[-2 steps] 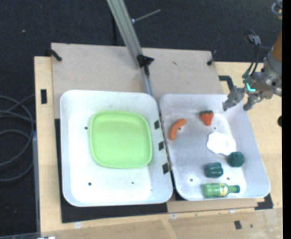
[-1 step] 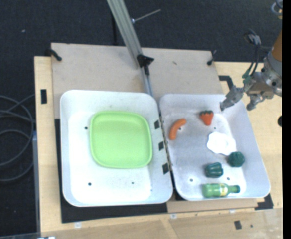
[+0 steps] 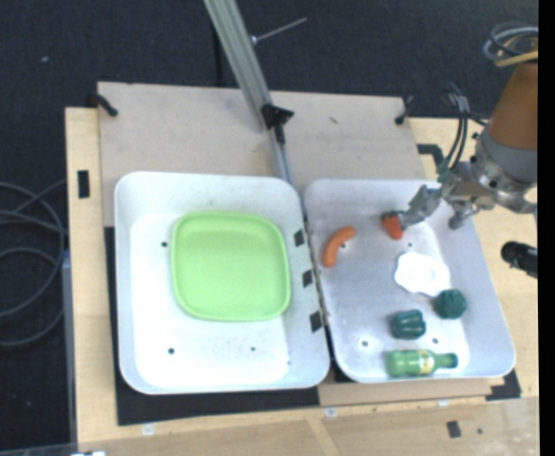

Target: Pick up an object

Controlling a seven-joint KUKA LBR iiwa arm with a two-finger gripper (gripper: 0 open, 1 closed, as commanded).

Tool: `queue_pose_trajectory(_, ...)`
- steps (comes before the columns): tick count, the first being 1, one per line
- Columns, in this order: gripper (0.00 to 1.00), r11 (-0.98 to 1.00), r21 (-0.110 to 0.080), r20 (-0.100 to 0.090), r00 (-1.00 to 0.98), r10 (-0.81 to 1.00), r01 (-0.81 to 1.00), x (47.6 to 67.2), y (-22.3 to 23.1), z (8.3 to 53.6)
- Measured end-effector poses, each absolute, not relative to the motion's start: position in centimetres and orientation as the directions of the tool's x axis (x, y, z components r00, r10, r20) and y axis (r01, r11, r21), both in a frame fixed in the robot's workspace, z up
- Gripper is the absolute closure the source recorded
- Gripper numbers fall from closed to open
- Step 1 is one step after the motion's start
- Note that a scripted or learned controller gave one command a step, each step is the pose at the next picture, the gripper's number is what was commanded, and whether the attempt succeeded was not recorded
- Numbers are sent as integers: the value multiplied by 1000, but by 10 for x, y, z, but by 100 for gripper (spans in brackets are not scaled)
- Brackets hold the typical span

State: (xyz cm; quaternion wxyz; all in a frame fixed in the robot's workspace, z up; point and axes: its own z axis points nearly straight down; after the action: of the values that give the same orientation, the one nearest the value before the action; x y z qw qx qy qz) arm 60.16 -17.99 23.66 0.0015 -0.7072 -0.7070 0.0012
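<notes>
White plastic makes up the two shallow bins on the bench [image 3: 87,255]; the left bin [image 3: 144,207] carries a pale green square plate [image 3: 230,266], and the right bin [image 3: 354,217] carries the loose pieces. Near its upper middle a small red rounded object [image 3: 392,225] is seen, with a curved orange sausage-shaped piece [image 3: 337,244] to its left. Lower down lie a white crumpled lump [image 3: 421,274], a dark green ball [image 3: 450,303], a dark green pepper-like piece [image 3: 407,324] and a green and yellow bottle [image 3: 418,360] on its side.

The end effector [image 3: 441,209] is held at the right of the frame, just beside the red object. Whether it is apart or together cannot be told, and nothing is seen clamped in it. The pick is judged not yet made: every piece rests in the bin, and closing, gripping and lifting are all left.
</notes>
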Motion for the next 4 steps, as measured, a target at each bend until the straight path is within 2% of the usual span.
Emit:
queue_pose_trajectory(2,0,-1,-4,0,1,1000,1000,606,-186,140)
queue_pose_trajectory(3,100,-1,2,-1,1,1000,1000,608,-186,154)
queue_pose_trajectory(4,100,0,5,-1,0,1000,1000,603,-179,208)
